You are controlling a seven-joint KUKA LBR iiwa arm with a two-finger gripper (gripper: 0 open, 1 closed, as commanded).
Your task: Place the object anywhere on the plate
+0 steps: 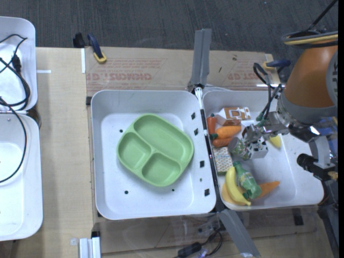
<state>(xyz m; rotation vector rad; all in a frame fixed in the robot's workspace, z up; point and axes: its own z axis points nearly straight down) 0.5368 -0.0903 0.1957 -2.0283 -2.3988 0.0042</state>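
Green plate (156,150): three compartments, lying in the left bin (105,198).
Right bin (301,192): carrots (226,133), banana (232,186), small carton (236,113), beside the plate's bin.
Gripper (252,144): low among that food; finger state, cannot tell.
Bench (59,144): pale wood; dark carpet behind.

Grey arm (314,98) — orange band, black cables, metallic gripper (252,141).

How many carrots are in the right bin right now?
2. One carrot lies at the bin's upper left, below the small carton. The other carrot lies near the front, right of the banana. More may be hidden under the gripper.
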